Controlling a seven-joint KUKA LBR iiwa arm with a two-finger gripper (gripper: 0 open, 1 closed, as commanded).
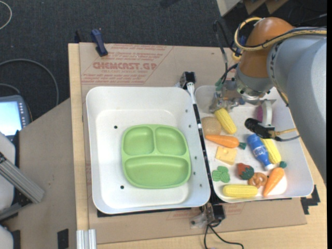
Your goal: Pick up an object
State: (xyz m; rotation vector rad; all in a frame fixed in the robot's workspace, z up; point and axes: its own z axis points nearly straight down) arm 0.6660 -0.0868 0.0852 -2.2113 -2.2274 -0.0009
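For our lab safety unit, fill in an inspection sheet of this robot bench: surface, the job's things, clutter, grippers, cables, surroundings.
Surface: brown board bearing two white bins, left bin, right bin.
Job's things: toy foods in the right bin, among them corn cob, carrot, cheese wedge, blue bottle, strawberry.
Clutter: green divided plate in the left bin; blue clip at the board's far edge.
Grippers: gripper low over the corn cob; jaws' state unclear.
Cables: yellow-black loop at the wrist; cables at the near edge.
Surroundings: dark carpet.

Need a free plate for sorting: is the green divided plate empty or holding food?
Empty: the green plate in the left bin shows three bare compartments.
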